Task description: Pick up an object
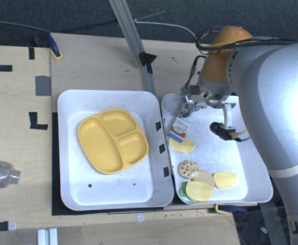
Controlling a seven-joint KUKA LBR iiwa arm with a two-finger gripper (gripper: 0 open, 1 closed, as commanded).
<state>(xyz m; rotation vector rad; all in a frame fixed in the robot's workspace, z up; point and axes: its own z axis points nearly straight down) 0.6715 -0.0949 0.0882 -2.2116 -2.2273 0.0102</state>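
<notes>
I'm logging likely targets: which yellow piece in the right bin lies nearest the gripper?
The flat yellow piece just below the gripper, under the small white packet. The other two yellow pieces lie at the bin's near edge.

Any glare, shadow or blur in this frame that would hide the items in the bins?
Camera view: lighting is even and soft; the yellow tray casts only a faint shadow; the white bins look bright but not blown out; the cookie is slightly soft; the gripper is small and hard to read.
</notes>
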